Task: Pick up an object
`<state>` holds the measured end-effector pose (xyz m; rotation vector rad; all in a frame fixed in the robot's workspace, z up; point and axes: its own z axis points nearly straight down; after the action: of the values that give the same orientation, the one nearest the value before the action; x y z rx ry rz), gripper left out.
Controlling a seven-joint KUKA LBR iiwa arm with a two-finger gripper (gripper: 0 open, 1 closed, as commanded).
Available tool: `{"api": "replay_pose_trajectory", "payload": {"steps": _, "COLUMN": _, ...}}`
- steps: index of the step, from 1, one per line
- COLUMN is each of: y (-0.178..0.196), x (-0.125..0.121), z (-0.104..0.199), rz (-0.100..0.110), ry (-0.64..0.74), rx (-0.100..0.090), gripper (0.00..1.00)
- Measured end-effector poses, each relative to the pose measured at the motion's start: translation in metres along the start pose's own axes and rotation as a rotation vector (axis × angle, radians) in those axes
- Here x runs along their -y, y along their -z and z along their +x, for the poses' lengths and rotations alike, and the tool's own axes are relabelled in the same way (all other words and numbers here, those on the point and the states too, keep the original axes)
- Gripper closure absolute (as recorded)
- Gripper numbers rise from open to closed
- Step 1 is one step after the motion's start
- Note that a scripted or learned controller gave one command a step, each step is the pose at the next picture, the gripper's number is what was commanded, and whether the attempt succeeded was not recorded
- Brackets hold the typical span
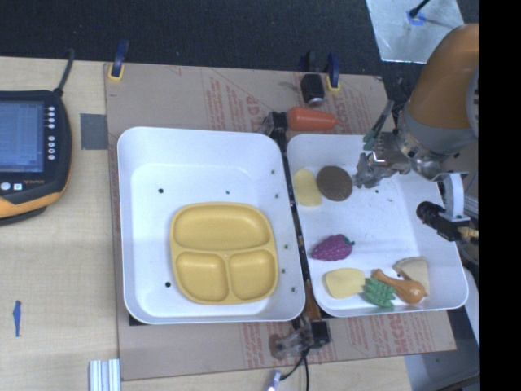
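The right bin [407, 210] holds a brown round disc [334, 182], a pale yellow piece [307, 187] beside it, purple grapes [331, 248], a yellow slab [344, 283], a green toy [378, 292], an orange-brown drumstick [401, 285] and a tan wedge [414, 268]. My gripper [368, 172] hangs over the bin's upper part, just right of the brown disc, with nothing visible between its fingers. An orange carrot [311, 120] lies outside the bins, above the right bin's top left corner.
The left bin [146, 218] holds a yellow compartment tray [225, 252]. A teach pendant [28, 153] lies at the far left of the bench. Clamps [118, 59] hold the cardboard base at the back edge. A black part of the arm [440, 218] juts over the right bin's right side.
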<state>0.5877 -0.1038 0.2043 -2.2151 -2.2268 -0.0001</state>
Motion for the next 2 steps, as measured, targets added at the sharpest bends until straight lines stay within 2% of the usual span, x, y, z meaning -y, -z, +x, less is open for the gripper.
{"api": "replay_pose_trajectory", "payload": {"steps": 1, "y": -0.001, "x": 0.001, "z": -0.001, "rz": 0.002, "ry": -0.001, "rx": 0.000, "gripper": 0.00}}
{"api": "replay_pose_trajectory", "payload": {"steps": 2, "y": -0.109, "x": -0.054, "z": 0.002, "rz": 0.005, "ry": 0.001, "rx": 0.001, "gripper": 0.00}}
